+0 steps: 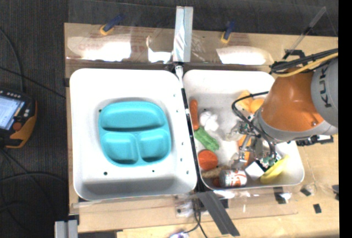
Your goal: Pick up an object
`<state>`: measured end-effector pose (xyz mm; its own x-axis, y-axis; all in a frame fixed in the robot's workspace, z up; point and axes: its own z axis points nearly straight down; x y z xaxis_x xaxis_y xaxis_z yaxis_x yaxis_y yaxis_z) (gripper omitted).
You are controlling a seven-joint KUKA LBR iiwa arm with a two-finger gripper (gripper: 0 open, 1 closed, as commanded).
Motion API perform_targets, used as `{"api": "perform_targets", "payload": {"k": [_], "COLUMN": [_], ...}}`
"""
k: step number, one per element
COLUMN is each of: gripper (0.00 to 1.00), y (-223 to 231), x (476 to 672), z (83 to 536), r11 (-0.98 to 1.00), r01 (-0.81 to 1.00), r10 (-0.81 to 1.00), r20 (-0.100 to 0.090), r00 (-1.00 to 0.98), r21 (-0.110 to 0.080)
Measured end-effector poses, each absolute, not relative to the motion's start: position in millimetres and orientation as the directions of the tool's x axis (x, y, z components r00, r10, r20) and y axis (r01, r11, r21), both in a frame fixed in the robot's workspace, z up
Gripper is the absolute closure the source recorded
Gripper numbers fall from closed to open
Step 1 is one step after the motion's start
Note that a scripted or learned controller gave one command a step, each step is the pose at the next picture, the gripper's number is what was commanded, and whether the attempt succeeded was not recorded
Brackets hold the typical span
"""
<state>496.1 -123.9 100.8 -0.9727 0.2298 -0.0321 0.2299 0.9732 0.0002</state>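
The right bin (220, 78) holds several small objects: an orange stick-shaped piece (193, 113), a white lump (209, 120), a green piece (206, 138), a red round item (207, 160), a red and white can (234, 178), a yellow banana-like piece (273, 171) and an orange item (250, 104) at the back. My gripper (248, 148) hangs low over the middle of this bin, below the orange wrist band (291, 108). It sits just above the can and a small white block (254, 169). The arm hides what lies under it.
The left bin (82, 121) holds a teal divided tray (133, 132). A raised rim (184, 121) separates the two bins. Cables loop beside the wrist at the right bin's back right corner. A handheld pendant (14, 116) lies off the bench at far left.
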Motion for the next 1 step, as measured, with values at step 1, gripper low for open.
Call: {"api": "perform_targets", "payload": {"k": [1], "gripper": [0.00], "y": [-119.9], "x": [495.2], "z": [93.4], "r11": [0.963], "r01": [0.269], "r10": [0.269], "r20": [-0.043], "r00": [-0.962], "r21": [-0.007]}}
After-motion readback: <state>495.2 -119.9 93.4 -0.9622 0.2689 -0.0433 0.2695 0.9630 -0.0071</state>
